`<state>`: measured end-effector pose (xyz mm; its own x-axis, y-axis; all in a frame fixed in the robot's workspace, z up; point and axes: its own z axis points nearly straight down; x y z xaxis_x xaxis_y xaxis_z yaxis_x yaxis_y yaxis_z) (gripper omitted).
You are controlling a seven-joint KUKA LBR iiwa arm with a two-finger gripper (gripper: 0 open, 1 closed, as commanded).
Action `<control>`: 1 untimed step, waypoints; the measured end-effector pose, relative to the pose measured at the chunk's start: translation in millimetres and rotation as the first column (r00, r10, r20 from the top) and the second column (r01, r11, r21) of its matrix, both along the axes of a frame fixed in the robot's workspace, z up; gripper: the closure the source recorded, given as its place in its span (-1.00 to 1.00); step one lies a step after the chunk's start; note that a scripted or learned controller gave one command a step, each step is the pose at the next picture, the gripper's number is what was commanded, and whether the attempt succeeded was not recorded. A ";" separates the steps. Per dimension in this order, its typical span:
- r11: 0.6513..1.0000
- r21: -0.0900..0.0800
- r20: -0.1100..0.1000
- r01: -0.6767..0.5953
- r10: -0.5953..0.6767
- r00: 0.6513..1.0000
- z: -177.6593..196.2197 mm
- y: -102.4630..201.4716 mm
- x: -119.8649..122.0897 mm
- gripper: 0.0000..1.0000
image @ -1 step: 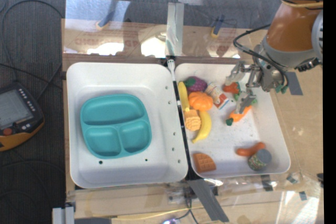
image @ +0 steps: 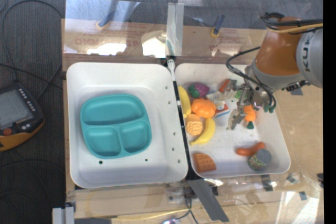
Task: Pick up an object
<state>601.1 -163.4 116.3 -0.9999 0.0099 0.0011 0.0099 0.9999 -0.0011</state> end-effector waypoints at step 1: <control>1.000 -0.005 0.018 -0.030 0.030 0.999 -26.3 -43.7 -13.5 -1.00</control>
